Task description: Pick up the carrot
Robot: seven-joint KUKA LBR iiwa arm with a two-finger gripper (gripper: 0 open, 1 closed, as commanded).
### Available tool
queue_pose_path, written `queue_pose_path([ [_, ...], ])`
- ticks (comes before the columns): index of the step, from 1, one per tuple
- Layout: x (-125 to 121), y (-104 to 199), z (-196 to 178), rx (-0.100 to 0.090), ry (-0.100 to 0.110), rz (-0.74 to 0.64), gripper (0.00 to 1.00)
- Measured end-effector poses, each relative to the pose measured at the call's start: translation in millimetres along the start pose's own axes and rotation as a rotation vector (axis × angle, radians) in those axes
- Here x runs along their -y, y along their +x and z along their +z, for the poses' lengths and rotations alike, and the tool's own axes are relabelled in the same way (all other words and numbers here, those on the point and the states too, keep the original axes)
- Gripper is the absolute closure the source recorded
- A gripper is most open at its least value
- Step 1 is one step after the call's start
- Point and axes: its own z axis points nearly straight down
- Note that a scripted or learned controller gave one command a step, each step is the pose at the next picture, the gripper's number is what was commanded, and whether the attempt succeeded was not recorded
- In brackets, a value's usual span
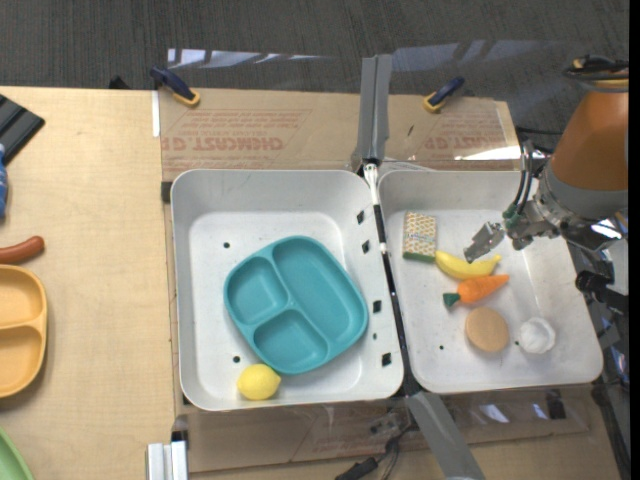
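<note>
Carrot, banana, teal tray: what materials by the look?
Carrot: likely moulded plastic toy, smooth uniform orange, green stub.
Banana: likely plastic too, even yellow, slight sheen.
Teal tray: looks like hard plastic, matte, three moulded compartments.

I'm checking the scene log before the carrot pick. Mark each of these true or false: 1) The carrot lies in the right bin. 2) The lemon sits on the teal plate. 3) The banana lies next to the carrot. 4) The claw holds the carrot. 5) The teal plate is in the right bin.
1) True: the carrot lies in the right bin.
2) False: the lemon lies on the left bin floor, beside the teal plate.
3) True: the banana lies just above the carrot in the picture.
4) False: the claw is above the banana; the carrot lies free.
5) False: the teal plate is in the left bin.
</note>
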Motion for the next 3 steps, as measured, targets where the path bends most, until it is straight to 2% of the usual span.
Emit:
queue_pose_path([
  [1,43,4,57,-0.001,0.000,0.067,0.00],
  [2,43,3,47,0.000,-0.002,0.069,1.00],
  [3,26,50,-62,0.001,-0.002,0.050,1.00],
])
